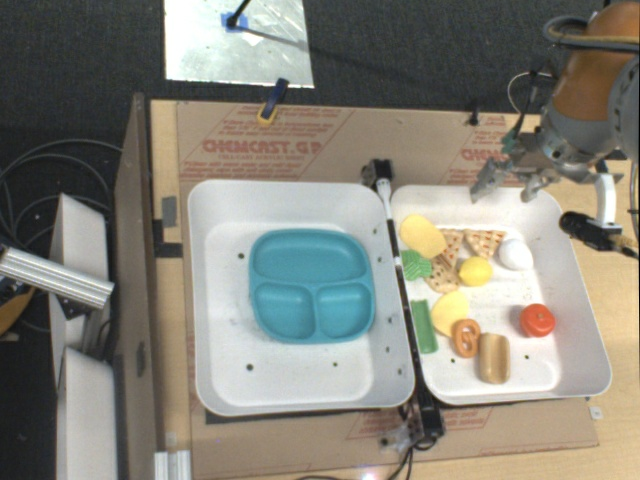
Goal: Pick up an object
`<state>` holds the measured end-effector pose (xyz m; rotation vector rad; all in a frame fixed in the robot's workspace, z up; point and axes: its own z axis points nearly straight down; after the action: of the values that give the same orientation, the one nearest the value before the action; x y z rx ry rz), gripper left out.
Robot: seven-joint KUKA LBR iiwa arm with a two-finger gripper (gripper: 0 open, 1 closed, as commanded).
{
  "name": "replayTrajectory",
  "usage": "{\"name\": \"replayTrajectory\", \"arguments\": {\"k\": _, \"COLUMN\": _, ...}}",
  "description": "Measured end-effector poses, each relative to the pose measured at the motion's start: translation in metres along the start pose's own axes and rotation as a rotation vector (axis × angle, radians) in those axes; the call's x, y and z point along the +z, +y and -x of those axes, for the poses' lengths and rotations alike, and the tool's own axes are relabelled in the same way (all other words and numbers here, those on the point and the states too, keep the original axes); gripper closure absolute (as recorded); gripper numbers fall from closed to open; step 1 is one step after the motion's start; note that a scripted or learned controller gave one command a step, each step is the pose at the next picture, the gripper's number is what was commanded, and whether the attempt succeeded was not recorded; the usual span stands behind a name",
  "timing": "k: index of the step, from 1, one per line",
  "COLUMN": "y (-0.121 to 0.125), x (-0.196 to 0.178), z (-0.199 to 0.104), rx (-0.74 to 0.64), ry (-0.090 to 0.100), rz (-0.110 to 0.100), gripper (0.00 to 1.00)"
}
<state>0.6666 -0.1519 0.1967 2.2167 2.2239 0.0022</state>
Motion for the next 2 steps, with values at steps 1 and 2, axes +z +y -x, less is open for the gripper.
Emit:
{"name": "replayTrajectory", "arguments": {"k": 1, "y": -0.064, "x": 0.113, "z": -0.033, "rx": 0.005, "ry": 0.003, "rz": 0.005, "gripper": 0.0}}
{"name": "replayTrajectory", "arguments": {"k": 2, "y": -0.1, "x": 0.106, "z": -0.042, "rx": 0.005, "ry": -0.003, "rz": 0.016, "gripper": 0.0}}
